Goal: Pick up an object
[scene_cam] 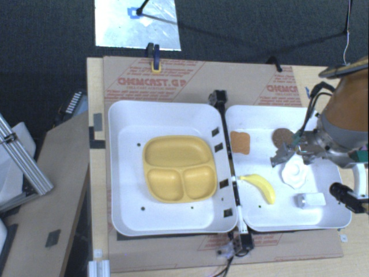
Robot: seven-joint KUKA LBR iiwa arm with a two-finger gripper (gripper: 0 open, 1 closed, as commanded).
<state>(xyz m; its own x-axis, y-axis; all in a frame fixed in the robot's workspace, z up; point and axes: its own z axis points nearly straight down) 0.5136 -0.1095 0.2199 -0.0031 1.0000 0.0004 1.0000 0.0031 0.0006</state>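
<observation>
Camera view shows the pincer (281, 156) low in the right bin (253, 215), beside a white fried-egg toy (294, 175) and brown disc (282, 136); whether it pinches anything cannot be told. Banana (259, 186) lies nearby.

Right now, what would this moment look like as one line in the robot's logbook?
arm: over right bin | gripper: near brown disc and fried egg | held: nothing seen | left bin: yellow tray
</observation>
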